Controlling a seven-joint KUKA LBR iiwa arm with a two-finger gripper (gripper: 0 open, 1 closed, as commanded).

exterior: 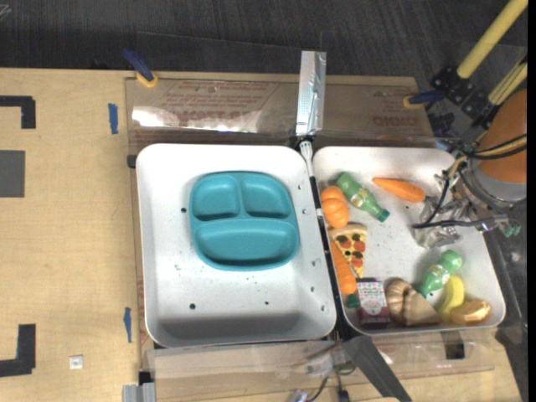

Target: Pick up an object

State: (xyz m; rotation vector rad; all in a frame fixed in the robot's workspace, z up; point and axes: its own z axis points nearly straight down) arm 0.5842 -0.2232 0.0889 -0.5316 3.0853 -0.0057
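We saw two shallow white plastic bins side by side on the pale wooden counter (pixel 59 249). The left bin (pixel 167 308) held a smooth teal divided plate (pixel 244 219), rounded at its corners and set toward the bin's far edge. The right bin (pixel 402 300) carried a scatter of glossy toy foods. A tapered orange carrot (pixel 399 188) lay near the far edge, its long axis running across the bin with the thin tip pointing left. A green bottle (pixel 361 195) lay tilted beside it, its long axis slanting from the far left down toward the right. A ribbed little pumpkin (pixel 334 209) sat against the left wall, with a flat pizza slice (pixel 351 245) just nearer. Along the near edge we noted a small dark box (pixel 371 298), a brown coiled shell-like piece (pixel 408 301), a curved yellow banana (pixel 453 293) and a second green bottle (pixel 440 272). The gripper (pixel 444 224) hung low over the right side of that bin, amid dark cables; we could not tell how it was set.
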